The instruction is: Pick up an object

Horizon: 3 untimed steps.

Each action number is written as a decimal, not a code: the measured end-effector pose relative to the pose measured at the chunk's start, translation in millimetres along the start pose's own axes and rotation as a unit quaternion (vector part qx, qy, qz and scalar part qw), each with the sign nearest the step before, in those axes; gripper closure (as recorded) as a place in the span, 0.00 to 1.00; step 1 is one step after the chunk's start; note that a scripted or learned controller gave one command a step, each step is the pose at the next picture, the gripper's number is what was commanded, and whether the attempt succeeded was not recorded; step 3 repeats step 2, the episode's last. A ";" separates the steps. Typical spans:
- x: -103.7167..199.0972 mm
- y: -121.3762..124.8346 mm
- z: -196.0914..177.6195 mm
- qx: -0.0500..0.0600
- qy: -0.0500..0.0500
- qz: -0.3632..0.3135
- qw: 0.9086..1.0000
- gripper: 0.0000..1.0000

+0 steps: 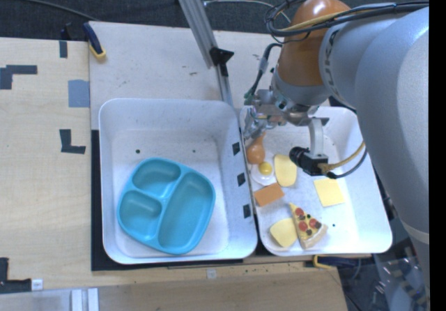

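My gripper [256, 127] hangs over the far left corner of the right bin [362, 233], close to the wall between the two bins. Directly below it lies a small orange-brown rounded piece [256, 152], touching or nearly touching the gripper's tip. Nearer the front are a toy fried egg [265, 172], a pale yellow oval piece [285, 170], an orange-brown square slice [268, 195], a yellow cheese square [329, 192], a pizza slice [309, 226] and a yellow wedge [282, 232].
The left bin [125, 121] holds a blue divided plate [166, 203] at its front. A slanted metal rail [191, 3] stands behind the bins. The grey arm [376, 58] covers the right bin's far right part.
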<state>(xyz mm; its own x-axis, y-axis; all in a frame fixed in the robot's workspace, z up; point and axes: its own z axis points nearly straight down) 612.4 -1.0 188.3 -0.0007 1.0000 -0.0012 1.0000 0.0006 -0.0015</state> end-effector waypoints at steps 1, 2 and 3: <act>-18.0 8.9 0.0 0.000 0.000 0.001 1.000 1.00; -20.9 21.4 -0.1 0.000 0.000 -0.001 1.000 1.00; -20.9 21.4 -0.1 0.000 0.000 -0.001 1.000 1.00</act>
